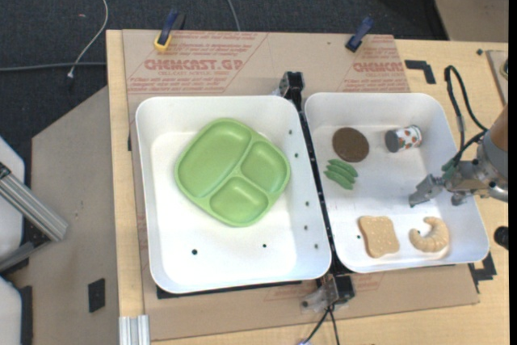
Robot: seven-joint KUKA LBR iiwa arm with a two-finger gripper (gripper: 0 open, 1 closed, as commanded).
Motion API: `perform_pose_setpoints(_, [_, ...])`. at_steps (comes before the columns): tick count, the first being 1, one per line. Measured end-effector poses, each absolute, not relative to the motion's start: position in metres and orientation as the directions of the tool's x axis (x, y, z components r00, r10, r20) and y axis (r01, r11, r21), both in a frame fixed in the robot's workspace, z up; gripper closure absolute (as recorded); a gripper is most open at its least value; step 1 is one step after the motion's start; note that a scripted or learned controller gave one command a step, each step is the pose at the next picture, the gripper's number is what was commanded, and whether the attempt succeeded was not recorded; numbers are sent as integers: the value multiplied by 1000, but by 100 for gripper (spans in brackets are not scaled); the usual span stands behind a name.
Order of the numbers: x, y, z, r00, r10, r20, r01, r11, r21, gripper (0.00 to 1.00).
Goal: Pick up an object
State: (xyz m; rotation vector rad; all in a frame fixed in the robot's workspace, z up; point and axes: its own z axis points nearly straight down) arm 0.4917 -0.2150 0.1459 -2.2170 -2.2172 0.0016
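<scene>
The right bin (380,105) holds a brown round patty (350,144), a small grey and red can on its side (403,138), a green pea pod (341,173), a slice of toast (378,236) and a croissant (430,236). My gripper (440,193) reaches in from the right edge over the bin's right side. It hovers just above the croissant and stands open, with nothing between its fingers. One dark fingertip (421,195) points left towards the bin's middle.
The left bin (161,254) carries a light green divided plate (233,171). A black cable (454,105) loops along the right bin's far right rim. Blue clamps (168,27) sit on the board's back edge.
</scene>
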Motion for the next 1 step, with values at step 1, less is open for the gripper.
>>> perform_pose_setpoints(1, [492,-216,159,1,1000,1,1000,-1,0,100])
